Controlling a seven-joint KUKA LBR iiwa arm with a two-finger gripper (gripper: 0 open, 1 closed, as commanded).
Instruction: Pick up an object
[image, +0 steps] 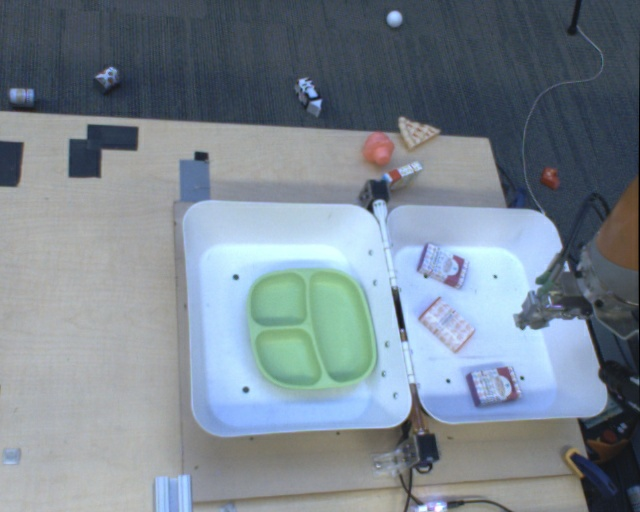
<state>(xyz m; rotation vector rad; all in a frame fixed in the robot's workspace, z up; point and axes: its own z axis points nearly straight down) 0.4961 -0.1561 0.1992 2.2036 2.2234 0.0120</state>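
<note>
- White bins sit side by side on my bench: the left bin (215, 300) carries a green tray (312, 328) with three compartments, lying near its centre.
- In the right bin (535, 235) I see three small red-and-white packets, well apart from one another.
- From that bin's centre, the top packet (442, 265) lies at about 11 o'clock, the middle packet (446, 324) at about 8 o'clock and the bottom packet (494, 385) at about 6 o'clock.
- My gripper (533, 312) hangs over the right bin at about 3 o'clock, near the rim; nothing shows between its tips, and I cannot tell whether it is released or clenched.
- All three packets lie flat on the bin floor, apart from the gripper; the middle packet is nearest it.
- Beyond the bins, at 12 o'clock, an orange ball (378, 149) and a pizza slice toy (418, 132) rest at the bench edge.
</note>
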